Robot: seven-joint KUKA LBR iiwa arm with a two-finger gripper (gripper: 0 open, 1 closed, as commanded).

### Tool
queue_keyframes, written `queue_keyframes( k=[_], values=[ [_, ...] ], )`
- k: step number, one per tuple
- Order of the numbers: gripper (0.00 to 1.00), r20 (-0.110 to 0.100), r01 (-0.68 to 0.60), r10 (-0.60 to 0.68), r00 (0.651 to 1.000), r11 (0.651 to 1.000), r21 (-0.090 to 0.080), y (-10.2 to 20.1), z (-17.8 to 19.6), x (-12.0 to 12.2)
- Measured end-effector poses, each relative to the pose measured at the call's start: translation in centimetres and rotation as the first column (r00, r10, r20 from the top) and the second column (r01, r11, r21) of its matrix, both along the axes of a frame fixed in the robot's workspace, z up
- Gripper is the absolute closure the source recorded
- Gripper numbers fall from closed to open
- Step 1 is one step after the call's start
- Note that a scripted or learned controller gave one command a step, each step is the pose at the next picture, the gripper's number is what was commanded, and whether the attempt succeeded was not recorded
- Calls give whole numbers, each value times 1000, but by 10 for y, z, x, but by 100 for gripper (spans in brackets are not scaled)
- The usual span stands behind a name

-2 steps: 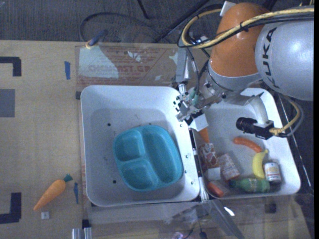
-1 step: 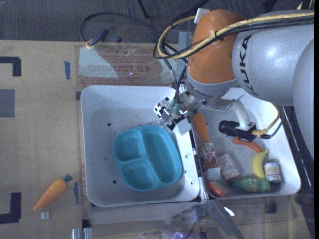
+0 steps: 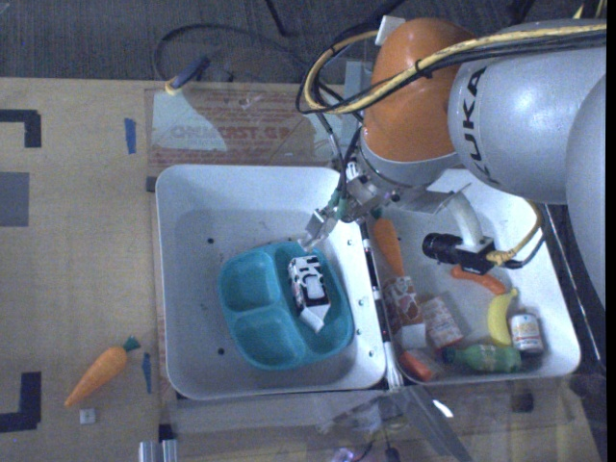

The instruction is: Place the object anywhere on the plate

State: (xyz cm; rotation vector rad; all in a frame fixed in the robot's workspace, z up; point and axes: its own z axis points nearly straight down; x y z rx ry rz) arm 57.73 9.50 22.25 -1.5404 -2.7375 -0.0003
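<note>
Two bins: shallow white plastic (image 3: 183,287), side by side; left one bears the plate.
Plate: teal (image 3: 252,301), glossy, rounded, three compartments.
Carton: one small white box with black patches (image 3: 308,289), lying tilted on the plate's right compartment.
Gripper: (image 3: 325,221) above the left bin's right wall, just beyond the carton; I cannot tell how it stands, and nothing shows in its hold.
Carrots: two, orange; one on the bench (image 3: 96,373), one in the right bin (image 3: 388,243).
Banana: one, yellow, curved (image 3: 500,318).
Bottle: one, green, lying flat (image 3: 481,357).
</note>
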Motion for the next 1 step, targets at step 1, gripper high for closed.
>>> queue_keyframes(
  k=[1],
  values=[
    [0, -2, 200, -200, 980, 980, 0, -11, -35, -6]
  ],
)
